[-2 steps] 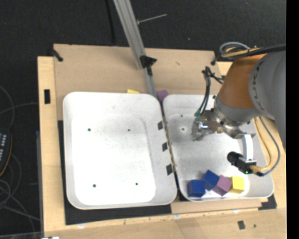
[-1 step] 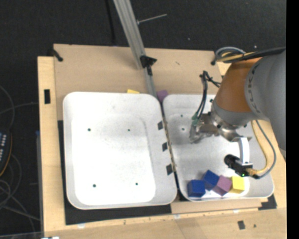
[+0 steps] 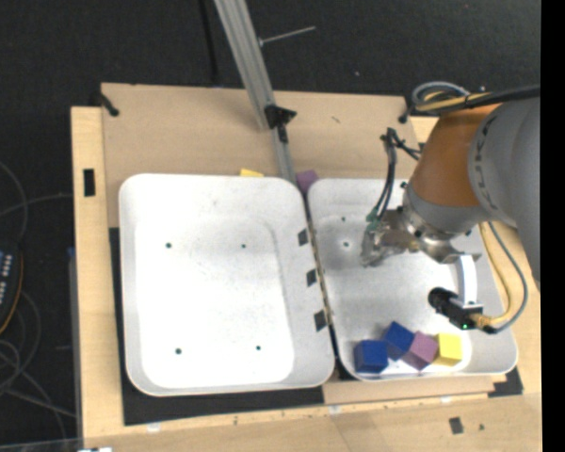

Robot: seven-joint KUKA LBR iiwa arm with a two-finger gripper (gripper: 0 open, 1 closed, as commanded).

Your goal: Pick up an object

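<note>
Over the right bin [image 3: 350, 205], toward its far-left part, the gripper [image 3: 375, 244] hangs low above bare white floor; whether it is apart or together I cannot tell at this angle, and nothing shows in its grasp. Behind it the grey arm [image 3: 508, 158] with its orange band [image 3: 449, 163] leans in from the right, cables looping off the wrist. Candidate objects sit well apart from the gripper, bunched in the near corner of the same bin: a blue cube [image 3: 371, 355] at left, a second blue block [image 3: 399, 336] just behind and beside it, a purple cube [image 3: 421, 348] touching or nearly touching that, and a yellow cube [image 3: 449, 348] at the right end. Probably they have gathered there because the bin floor slopes toward its rim, which makes them crowded and harder to take singly. Judging by position, the pick is not yet made; a move toward the near side would be needed first. Across the divider, the left bin [image 3: 151, 205] lies alongside. Beyond the bins, on the counter [image 3: 169, 121], a small purple piece [image 3: 307, 179] and a yellow piece [image 3: 251, 172] rest against the far rims, outside both bins. A slanted metal pole [image 3: 250, 55] rises from between the bins.
</note>
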